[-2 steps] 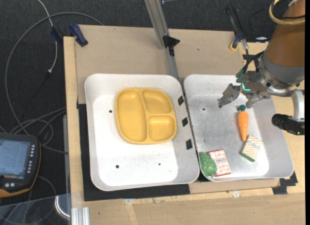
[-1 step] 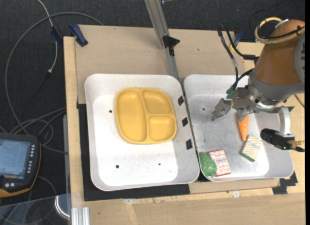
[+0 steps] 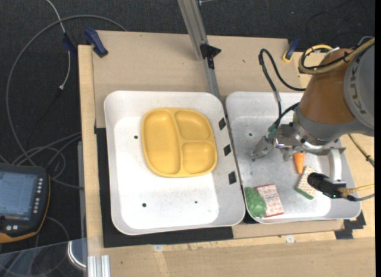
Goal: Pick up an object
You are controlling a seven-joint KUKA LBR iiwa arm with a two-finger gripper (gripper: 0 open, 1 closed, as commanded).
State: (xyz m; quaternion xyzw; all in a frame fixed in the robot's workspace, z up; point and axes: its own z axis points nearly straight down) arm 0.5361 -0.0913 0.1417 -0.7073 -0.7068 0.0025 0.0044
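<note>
Arm over the right-hand bin, objects lying loose around its wrist.

The wooden bench (image 3: 149, 49) carries both bins; the left bin (image 3: 128, 198), well off to the gripper's far side, holds a yellow divided tray (image 3: 178, 141). The right bin (image 3: 250, 112) sits under the grey arm (image 3: 336, 100), whose gripper (image 3: 262, 149) points toward the divider between the bins, low over bare bin floor. Whether its fingers stand apart or together I cannot tell from here, and nothing shows between them. Just behind the gripper, close by the wrist, lies a small orange piece (image 3: 299, 161); further toward the near rim sit a checkered sponge-like block (image 3: 307, 184), a red-and-white packet (image 3: 269, 200) and, touching that packet, a green object (image 3: 255, 202).
</note>
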